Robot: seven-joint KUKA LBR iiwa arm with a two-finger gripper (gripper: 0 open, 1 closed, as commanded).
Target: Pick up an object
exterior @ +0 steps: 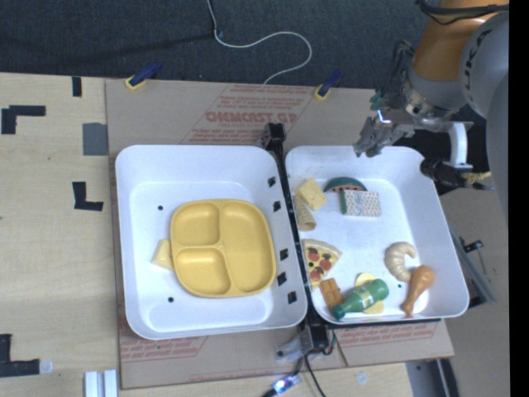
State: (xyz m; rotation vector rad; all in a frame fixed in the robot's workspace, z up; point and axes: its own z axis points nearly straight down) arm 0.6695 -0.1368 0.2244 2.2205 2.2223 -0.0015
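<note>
Seemingly nothing is picked yet: the tool (369, 143) hovers over the far rim of the right bin (436, 190), and whether it is spread or pressed together I cannot tell. Candidate objects lie below, untouched: croissant (401, 258), green bottle (361, 297), pizza slice (319, 260).

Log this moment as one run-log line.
phase: approach | gripper: above far rim of right bin, nothing between fingers | right bin: green bottle, croissant, drumstick, pizza slice | left bin: yellow plate
</note>
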